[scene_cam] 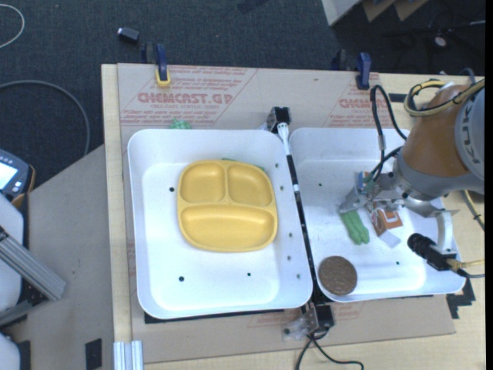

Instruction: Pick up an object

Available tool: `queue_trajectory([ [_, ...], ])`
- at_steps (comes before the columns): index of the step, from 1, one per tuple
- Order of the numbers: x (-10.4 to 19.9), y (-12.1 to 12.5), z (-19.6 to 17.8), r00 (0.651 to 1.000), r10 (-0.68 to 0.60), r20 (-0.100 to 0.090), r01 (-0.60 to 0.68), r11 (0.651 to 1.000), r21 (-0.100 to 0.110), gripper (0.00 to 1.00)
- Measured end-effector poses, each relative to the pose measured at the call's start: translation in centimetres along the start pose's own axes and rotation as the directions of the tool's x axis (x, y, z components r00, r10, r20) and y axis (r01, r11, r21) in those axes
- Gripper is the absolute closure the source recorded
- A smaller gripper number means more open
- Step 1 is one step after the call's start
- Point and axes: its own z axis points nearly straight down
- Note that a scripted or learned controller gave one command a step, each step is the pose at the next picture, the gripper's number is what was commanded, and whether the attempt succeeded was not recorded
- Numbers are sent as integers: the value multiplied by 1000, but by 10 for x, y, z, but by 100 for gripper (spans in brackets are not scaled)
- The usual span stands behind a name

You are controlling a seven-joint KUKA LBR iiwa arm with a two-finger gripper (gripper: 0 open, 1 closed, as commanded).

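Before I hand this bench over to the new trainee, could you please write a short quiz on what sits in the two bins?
1. True or false: the yellow divided plate lies in the left bin.
2. Which item sits nearest the right bin's front edge: A) green object, B) brown round disc, C) small orange-and-white item?
3. Fill in: the hand hovers over the ____ bin.

Key: 1 true; 2 B; 3 right.

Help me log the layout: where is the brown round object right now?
The brown round object lies in the right bin, at its near-left corner, just below the green object.
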Motion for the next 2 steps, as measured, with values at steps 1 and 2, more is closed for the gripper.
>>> queue_trajectory([
  [1, -6, 2, -15, 1000, 4, 17, -4, 1000, -19, 100],
  [2, 66, 28, -93, 1000, -9, -12, 9, 1000, 13, 100],
])
